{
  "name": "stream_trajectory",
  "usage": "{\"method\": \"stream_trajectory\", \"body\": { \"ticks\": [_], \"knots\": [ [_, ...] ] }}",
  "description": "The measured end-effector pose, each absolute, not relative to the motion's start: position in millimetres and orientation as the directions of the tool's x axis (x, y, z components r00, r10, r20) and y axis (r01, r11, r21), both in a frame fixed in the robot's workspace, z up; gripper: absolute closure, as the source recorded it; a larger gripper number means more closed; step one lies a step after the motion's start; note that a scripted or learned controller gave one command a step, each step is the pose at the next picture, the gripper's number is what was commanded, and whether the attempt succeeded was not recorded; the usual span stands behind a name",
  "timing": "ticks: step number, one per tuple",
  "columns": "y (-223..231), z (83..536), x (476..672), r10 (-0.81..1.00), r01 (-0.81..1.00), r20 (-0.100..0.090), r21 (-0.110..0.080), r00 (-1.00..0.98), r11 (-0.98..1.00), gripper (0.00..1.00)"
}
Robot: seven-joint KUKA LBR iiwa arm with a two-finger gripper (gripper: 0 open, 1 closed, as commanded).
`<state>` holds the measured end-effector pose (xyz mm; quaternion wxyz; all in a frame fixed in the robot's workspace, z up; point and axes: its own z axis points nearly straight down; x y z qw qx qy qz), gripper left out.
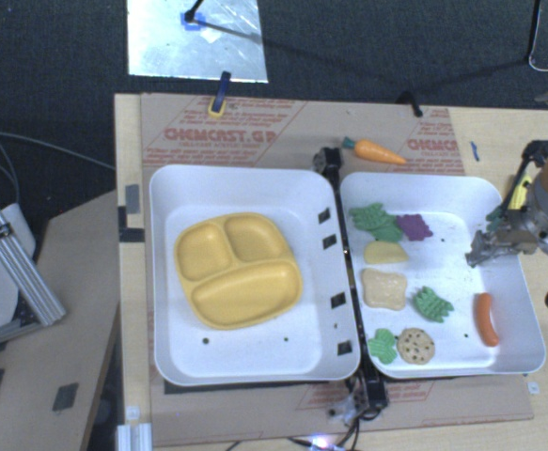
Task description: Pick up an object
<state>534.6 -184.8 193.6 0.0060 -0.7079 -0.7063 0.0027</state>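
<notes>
Sausage (pixel 485 318), lying lengthwise near the right bin's (pixel 461 192) right wall, sits just below the claw (pixel 480 249), whose grip I cannot tell.

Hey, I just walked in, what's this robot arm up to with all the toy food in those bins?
The arm's pincer hangs over the right bin, near its right side, with nothing visibly held. Below it lies a sausage; further left sit leafy greens, a purple piece, a cookie and more toy food. The left bin holds a yellow divided plate. A carrot lies outside the bins.
</notes>
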Motion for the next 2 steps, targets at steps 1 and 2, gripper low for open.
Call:
{"method": "stream_trajectory", "body": {
  "ticks": [1,2],
  "knots": [
    [-139.0,168.6,484.0,1.0,1.0,0.004,-0.006,-0.002,0.002,1.0],
    [-81.3,143.9,487.0,1.0,1.0,0.003,-0.001,-0.008,0.008,1.0]
  ]
}}
